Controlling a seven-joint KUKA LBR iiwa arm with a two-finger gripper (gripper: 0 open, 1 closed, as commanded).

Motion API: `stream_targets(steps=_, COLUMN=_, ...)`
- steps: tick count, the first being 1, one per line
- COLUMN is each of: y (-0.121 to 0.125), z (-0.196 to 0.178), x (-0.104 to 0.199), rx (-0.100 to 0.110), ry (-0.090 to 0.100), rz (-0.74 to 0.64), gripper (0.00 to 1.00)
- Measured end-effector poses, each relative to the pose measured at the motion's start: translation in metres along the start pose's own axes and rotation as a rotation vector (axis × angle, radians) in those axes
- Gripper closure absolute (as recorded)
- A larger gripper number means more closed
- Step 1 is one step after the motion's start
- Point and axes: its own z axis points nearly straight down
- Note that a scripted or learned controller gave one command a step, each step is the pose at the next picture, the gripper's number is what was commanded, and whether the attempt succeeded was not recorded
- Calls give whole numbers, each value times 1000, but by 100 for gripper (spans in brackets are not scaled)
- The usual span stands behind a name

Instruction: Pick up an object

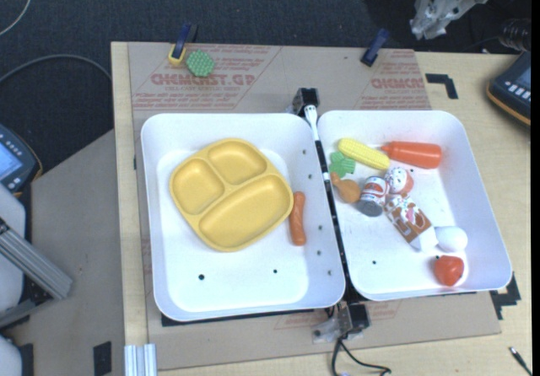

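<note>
The right bin (481,197) holds several toy foods. Among them are a yellow corn cob (363,153), an orange carrot (413,153), a green piece (342,165), a small can (371,195), a brown packet (408,220), a white egg (450,238) and a red piece (449,269). In the left bin (160,197) sit a yellow divided plate (232,193) and an orange sausage (297,218). My gripper (432,16) hangs at the top right, beyond the far edge of the right bin and well away from the objects.
A green scrub pad (200,62) and a yellow-blue clamp (180,45) lie on the cardboard behind the left bin. A blue clamp (374,47) sits behind the right bin. A black handset (515,88) rests at the right edge.
</note>
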Motion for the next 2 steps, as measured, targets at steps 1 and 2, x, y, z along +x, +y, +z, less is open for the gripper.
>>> stream_targets(steps=1, y=-16, z=-1, x=-29, rx=7, ry=-1, rz=8, gripper=100)
stream_targets(steps=2, y=-50, z=-20, x=-116, rx=2, ry=-6, rz=15, gripper=100)
